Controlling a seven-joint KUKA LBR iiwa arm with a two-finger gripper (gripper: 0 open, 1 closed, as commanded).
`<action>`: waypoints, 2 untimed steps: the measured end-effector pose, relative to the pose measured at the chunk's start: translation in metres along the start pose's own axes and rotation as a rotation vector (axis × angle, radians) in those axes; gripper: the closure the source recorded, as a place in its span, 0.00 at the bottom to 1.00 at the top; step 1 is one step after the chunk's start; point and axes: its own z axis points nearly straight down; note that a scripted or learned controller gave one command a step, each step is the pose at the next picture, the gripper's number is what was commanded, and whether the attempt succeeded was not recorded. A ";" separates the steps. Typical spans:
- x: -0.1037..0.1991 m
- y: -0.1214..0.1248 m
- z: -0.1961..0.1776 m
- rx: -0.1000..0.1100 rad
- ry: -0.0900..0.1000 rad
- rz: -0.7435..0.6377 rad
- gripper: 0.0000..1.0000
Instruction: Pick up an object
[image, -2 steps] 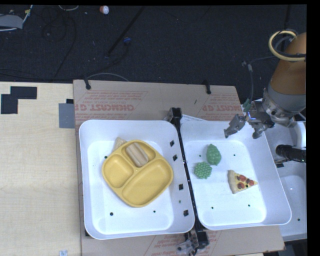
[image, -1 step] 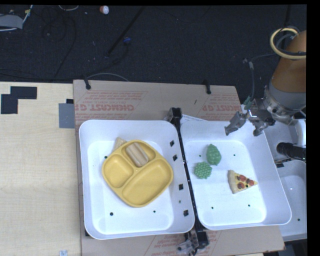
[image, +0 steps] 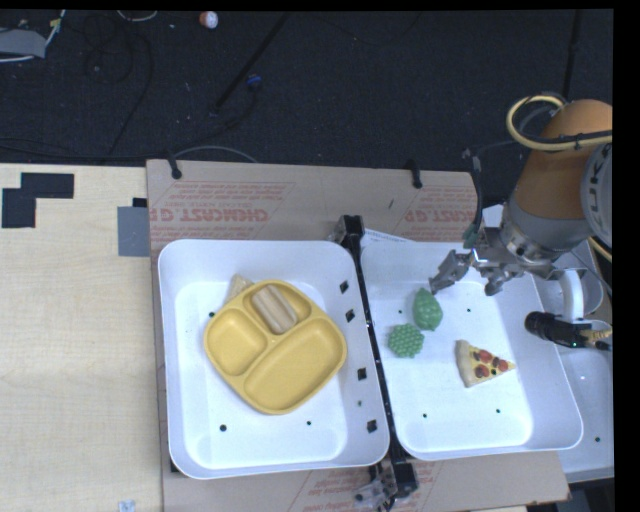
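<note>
The desk (image: 70, 350) is pale wood, with a few dark squares near its left edge. On it lies a flat sheet of brown cardboard (image: 300, 205) with red letters printed on it. Two white bins sit on the cardboard, side by side and touching in the middle.

The left bin (image: 190, 420) holds a yellow plate (image: 275, 350) with three parts. A tan toy, like a bread roll (image: 274, 307), lies in the top part of the plate.

The right bin (image: 500, 420) holds three small toys. A green lumpy toy (image: 428, 311) sits near the middle of the bin. A round green bumpy toy (image: 405, 341) is just beside it, lower and to the left. A toy pizza slice (image: 482, 363) lies to the right, apart from the green ones.

The arm (image: 560, 180) comes in from the right, grey with an orange part. Its hand (image: 472, 273) hangs over the top of the right bin, up and to the right of the green lumpy toy. The two fingers are spread apart and nothing is between them.

Behind the desk the floor (image: 300, 80) is dark, with black cables lying across it. A yellow cable loops by the top of the arm.
</note>
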 end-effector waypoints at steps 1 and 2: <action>-0.006 -0.005 0.047 -0.001 -0.001 0.000 0.00; -0.005 -0.006 0.101 0.000 0.000 0.001 0.00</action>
